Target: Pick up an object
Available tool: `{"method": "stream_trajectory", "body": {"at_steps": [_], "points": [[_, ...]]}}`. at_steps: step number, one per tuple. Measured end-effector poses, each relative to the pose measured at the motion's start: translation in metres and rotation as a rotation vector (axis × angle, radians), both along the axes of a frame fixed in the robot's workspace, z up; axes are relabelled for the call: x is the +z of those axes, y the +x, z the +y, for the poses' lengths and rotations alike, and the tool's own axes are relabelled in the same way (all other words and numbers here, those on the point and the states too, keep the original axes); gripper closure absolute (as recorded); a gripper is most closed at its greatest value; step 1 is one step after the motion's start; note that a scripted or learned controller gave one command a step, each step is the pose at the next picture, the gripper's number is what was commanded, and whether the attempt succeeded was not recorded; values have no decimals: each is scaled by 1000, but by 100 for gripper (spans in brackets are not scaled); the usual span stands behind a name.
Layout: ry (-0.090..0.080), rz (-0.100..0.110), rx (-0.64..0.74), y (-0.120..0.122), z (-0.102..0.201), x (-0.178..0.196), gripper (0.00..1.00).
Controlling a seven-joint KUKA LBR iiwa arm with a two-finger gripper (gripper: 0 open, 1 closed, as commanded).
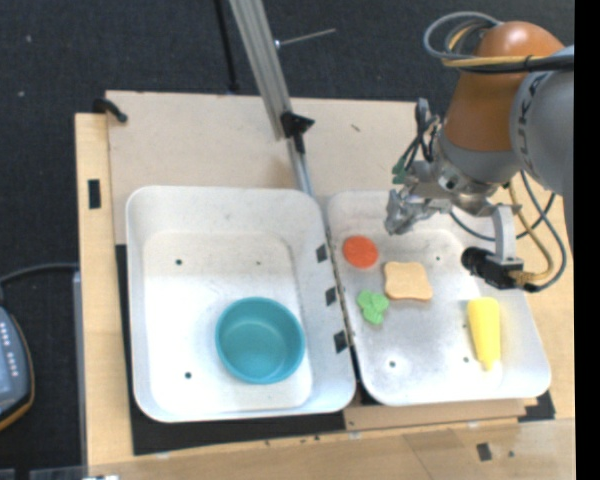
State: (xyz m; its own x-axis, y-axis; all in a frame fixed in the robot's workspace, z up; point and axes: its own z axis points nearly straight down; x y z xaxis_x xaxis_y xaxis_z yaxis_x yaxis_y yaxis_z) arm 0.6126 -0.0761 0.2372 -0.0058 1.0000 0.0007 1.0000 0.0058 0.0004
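On the bench: two shallow white bins sit side by side, the left bin (150, 218) and the right bin (520, 368), their inner walls touching along the middle.
Left bin: it holds a teal bowl (260, 340), upright, near the bin's front edge and toward its right side (mouth facing up).
Right bin, back-left part: an orange-red round piece (359, 252) lies near the bin's left wall.
Right bin, middle: a tan slice of toast (408, 282) lies flat, just beside the round piece on its front-right.
Right bin, left edge: a small green leafy piece (372, 307) sits in front of the round piece and just left of the toast, close to the wall shared with the other bin.
Right bin, right side: a yellow corn-like piece (485, 332) lies lengthwise toward the front-right corner, well apart from the other three items.
Arm: the grey arm with its orange band (495, 78) comes in over the bench's back-right corner, cables looping around the wrist.
Gripper (404, 214): it hangs over the back-left part of the right bin, behind the toast and to the right of the round piece; whether its tips are apart or together I cannot tell (they are too small and dark), and nothing is seen between them.
Bench, back edge: a slanted metal pole (265, 58) rises from behind the two bins.
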Motion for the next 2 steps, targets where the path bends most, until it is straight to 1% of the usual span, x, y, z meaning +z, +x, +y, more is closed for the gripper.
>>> {"method": "stream_trajectory", "body": {"at_steps": [1,2], "points": [[1,-3,3,1,59,9,100],[2,0,2,-12,111,14,100]]}}
